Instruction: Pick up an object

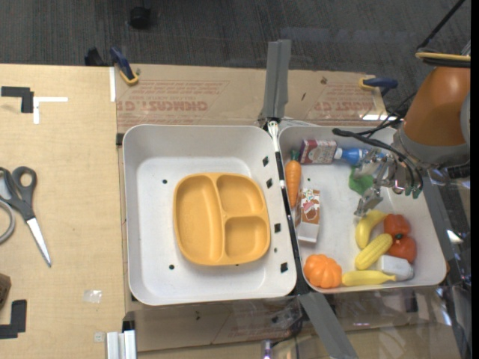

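A light plywood bench (pixel 60 223) stands on dark grey carpet (pixel 224 13); flattened brown cardboard (pixel 194 99) underlies two shallow white plastic bins. A pair of grey-handled scissors (pixel 26 208) lies on the bench at far left. The left bin (pixel 142 223) holds a smooth yellow-orange divided plate (pixel 222 218) with three compartments. The right bin (pixel 430 223) holds glossy toy foods: a carrot (pixel 293 179) along its left wall, a small printed carton (pixel 308 214) just beside it, a red-labelled bottle (pixel 325 152) near the far wall, a ridged orange pumpkin (pixel 322 271) at the near left corner, yellow bananas (pixel 372 251) and a red tomato (pixel 396 226) at the right. The gripper (pixel 372 197), metallic with exposed cabling, hangs over the right bin above the bananas; whether its jaws are parted, or hold anything, cannot be told.
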`<state>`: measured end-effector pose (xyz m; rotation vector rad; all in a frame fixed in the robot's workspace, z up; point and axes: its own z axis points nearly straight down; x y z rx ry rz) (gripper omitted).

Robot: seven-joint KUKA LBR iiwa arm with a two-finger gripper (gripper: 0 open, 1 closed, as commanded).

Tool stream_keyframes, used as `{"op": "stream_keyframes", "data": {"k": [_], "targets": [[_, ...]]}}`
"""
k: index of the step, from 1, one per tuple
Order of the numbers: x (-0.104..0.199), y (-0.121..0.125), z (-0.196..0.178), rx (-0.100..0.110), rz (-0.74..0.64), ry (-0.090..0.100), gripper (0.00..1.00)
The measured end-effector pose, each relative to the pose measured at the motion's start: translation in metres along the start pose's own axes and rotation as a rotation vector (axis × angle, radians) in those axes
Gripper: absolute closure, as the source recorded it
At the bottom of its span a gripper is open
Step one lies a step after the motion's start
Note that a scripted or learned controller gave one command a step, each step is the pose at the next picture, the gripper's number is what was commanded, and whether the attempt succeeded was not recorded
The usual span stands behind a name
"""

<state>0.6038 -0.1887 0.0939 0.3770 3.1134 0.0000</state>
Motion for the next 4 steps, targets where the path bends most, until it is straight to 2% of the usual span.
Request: {"op": "stream_keyframes", "data": {"k": [1, 2, 3, 4], "targets": [[-0.002, 0.001, -0.011, 0.001, -0.002, -0.007, 1.00], [-0.002, 0.001, -0.011, 0.001, -0.002, -0.007, 0.00], [0.043, -0.010, 0.001, 0.000, 0.144, 0.003, 0.00], [0.042, -0.010, -0.008, 0.001, 0.141, -0.001, 1.00]]}}
